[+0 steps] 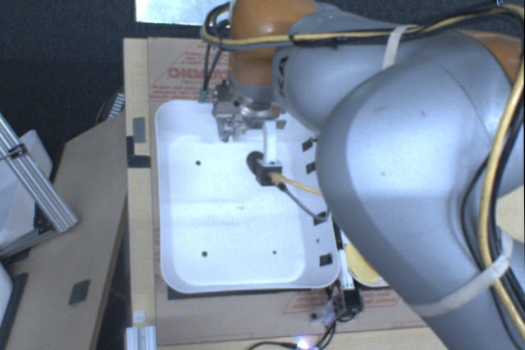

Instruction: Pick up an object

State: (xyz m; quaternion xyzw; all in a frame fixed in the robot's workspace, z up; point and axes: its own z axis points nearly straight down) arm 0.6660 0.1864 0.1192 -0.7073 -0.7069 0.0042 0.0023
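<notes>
My gripper (232,127) hangs at the left bin's (176,176) far rim; apart or together, cannot tell. Likeliest target: a yellow thing (367,268), well apart toward the view's lower right, half under my arm.

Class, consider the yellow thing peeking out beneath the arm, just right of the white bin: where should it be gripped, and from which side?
Probably take the yellow thing by its exposed curved edge, coming straight down from above, since it seems to lie low and flat. The arm hides the rest, so its full shape cannot be told.
</notes>
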